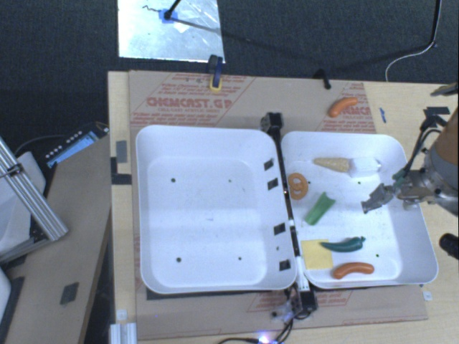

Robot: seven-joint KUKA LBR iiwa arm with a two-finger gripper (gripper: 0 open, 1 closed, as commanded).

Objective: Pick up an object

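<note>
We log the grey two-finger gripper (374, 201) over the right white bin (412, 165), near its right wall; whether it is released or clenched we cannot tell. Below it in that bin: a cone-shaped tan piece (333, 164), a round orange pretzel-like piece (297, 185), a green oblong piece (318, 208), a yellow flat square (316, 254), a dark green pepper (344, 244), an orange sausage (353, 269). A second orange sausage (343, 106) lies on the cardboard outside.

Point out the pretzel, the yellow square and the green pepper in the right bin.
pretzel (297, 185): camera view, on its ring near the bin's left wall.
yellow square (316, 254): camera view, on its flat middle.
green pepper (343, 245): camera view, on its dark curved body.
</note>
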